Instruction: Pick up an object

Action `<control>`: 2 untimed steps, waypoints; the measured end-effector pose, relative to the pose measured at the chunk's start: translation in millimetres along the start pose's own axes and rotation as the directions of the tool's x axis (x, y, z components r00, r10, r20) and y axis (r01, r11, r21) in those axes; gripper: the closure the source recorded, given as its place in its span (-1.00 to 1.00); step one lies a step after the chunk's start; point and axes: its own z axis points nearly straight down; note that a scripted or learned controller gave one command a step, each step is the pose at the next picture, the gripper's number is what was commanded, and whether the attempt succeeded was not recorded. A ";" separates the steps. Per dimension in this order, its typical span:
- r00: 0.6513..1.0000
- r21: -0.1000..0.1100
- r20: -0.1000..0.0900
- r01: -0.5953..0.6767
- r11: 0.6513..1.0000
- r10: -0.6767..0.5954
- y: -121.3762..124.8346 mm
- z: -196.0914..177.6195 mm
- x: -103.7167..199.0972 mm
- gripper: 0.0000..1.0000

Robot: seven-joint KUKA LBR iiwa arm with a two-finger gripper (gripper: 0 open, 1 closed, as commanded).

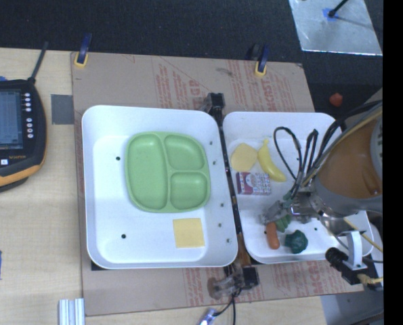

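Camera view has the two-finger gripper low in the right white bin, whether it grips anything I cannot tell. Just beside it lie an orange carrot-shaped piece and a dark green lump. Farther off sit a small printed packet, a yellow banana and a pale yellow round piece. The left white bin holds a green divided plate and a yellow square slice.

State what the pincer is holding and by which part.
Cannot be told: the pincer hangs low in the right bin, just above the carrot, its tip blurred.
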 end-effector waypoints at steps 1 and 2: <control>1.000 -0.002 0.002 0.004 1.000 -0.004 0.9 -11.4 -1.1 1.00; 1.000 -0.003 -0.002 0.001 1.000 -0.001 66.4 -101.5 101.0 1.00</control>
